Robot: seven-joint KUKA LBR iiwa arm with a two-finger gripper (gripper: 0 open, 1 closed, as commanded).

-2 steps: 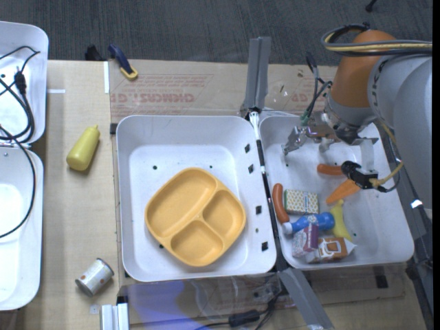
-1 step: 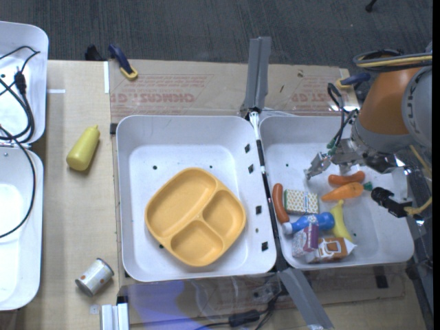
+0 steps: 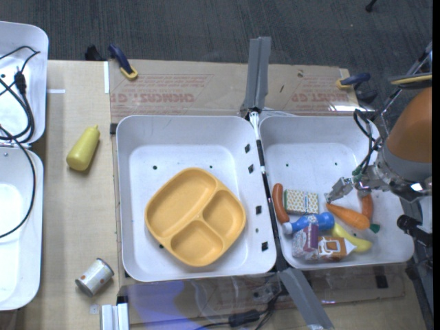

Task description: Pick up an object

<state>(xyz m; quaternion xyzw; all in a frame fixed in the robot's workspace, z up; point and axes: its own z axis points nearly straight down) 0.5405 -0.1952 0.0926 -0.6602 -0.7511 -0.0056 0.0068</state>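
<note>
White plastic forms two shallow bins set side by side on a wooden bench. The left bin (image 3: 134, 157) holds a yellow divided tray (image 3: 195, 216) with three compartments, lying flat near its middle. The right bin (image 3: 309, 150) holds a cluster of toys in its lower half: a red sausage (image 3: 278, 203) at the left, a small cracker box (image 3: 302, 201) just beside it, a blue toy (image 3: 309, 223) below that, a clear packet (image 3: 317, 246), a yellow banana (image 3: 352, 240) and an orange carrot (image 3: 349, 216).

Reaching in from the right, the grey arm with its orange band hangs over the right bin's far side. Its gripper (image 3: 342, 188) sits just above the carrot's thick end, fingers spread apart with nothing between them.

Outside the bins, a yellow mustard bottle (image 3: 83, 148) lies on the bench to the left, and a small tin can (image 3: 93, 276) lies near the lower left corner.
</note>
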